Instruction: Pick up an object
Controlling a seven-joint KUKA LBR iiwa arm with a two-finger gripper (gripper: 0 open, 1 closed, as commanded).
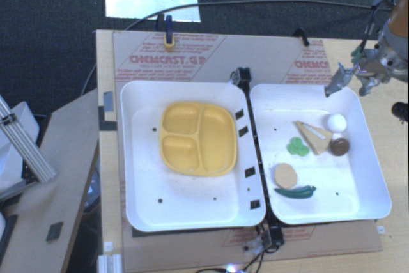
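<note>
The gripper (pixel 350 82) hovers at the 1 o'clock corner of the right bin (pixel 374 201), fingers apart, holding nothing; candidate objects cluster near bin centre: white ball (pixel 337 122) touching wedge (pixel 313 136) and brown ball (pixel 339 146); green pepper (pixel 296 191) at 6 o'clock. Risk: crowded items may deflect the fingers; round objects may roll clear.

glossy plastic bins (pixel 192 217), tray (pixel 198 139) — smooth, matt

Two white bins (pixel 377 192) stood at nine and three o'clock: one yellow plate (pixel 197 139) in the former, six small food items (pixel 307 144) in the latter
</note>
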